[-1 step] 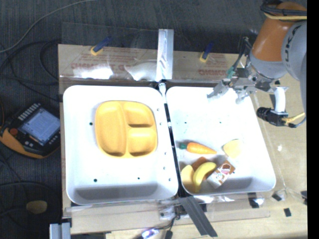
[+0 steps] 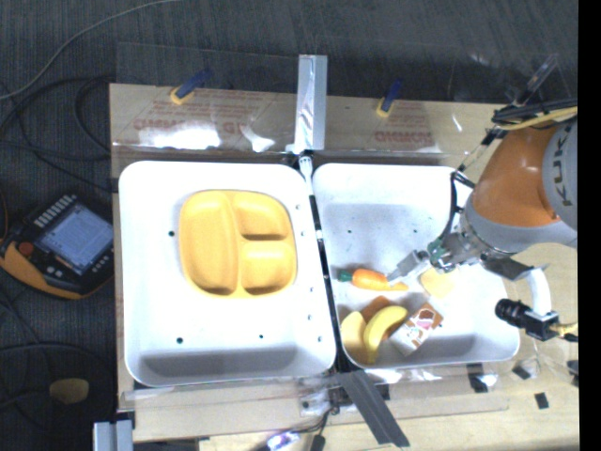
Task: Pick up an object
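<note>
Dark grey carpet [image 2: 282,17] lay around the wooden bench [image 2: 235,111], with thin cables trailing across it at the upper left. On the floor to the far left sat one orange-cased handheld pendant [image 2: 58,244] with a lit screen. Along the bench's back edge a clear plastic sheet was pinned by two clips [image 2: 191,85], blue with yellow.

Two shallow white bins stood side by side, touching along a central divider. The left bin [image 2: 150,346] held one yellow compartment tray [image 2: 238,241], lying flat near its middle. The right bin [image 2: 376,195] held a small cluster at its lower half: one toy carrot [image 2: 369,277], two yellow banana-shaped pieces [image 2: 368,330] just below it, one small white carton [image 2: 417,328] leaning against the bananas, and one pale yellow piece [image 2: 436,283] near the carrot's right.

The tool [image 2: 420,261] hung low over the right bin, between the carrot and the pale piece, close to both. Whether it was released or clenched could not be told. The grey and orange arm [image 2: 516,191] crowded the bin's right side.
</note>
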Tool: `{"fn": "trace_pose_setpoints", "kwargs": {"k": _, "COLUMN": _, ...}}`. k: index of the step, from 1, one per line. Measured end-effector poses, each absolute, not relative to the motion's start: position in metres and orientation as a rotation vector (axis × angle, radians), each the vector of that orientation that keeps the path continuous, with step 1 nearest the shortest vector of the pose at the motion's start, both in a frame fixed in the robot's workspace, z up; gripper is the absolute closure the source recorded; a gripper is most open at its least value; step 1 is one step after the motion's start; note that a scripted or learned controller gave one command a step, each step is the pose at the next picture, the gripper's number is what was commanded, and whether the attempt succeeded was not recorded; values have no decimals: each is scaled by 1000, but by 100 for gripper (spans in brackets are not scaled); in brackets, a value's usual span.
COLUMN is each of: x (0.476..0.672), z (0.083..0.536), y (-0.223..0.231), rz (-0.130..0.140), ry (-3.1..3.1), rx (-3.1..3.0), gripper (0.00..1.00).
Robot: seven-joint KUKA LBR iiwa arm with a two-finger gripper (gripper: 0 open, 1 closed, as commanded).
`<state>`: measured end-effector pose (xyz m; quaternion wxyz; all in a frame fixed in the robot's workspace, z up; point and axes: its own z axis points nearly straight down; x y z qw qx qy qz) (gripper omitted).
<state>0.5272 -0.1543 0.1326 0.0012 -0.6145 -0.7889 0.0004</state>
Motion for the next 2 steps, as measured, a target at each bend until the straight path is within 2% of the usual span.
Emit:
{"fn": "trace_pose_setpoints", "kwargs": {"k": 1, "x": 520, "z": 95, "y": -206, "rz": -5, "ry": -2426, "rx": -2002, "gripper": 0}}
{"fn": "trace_pose_setpoints", "kwargs": {"k": 2, "x": 530, "z": 91, "y": -169, "rz": -7, "ry": -2289, "rx": -2173, "gripper": 0}}
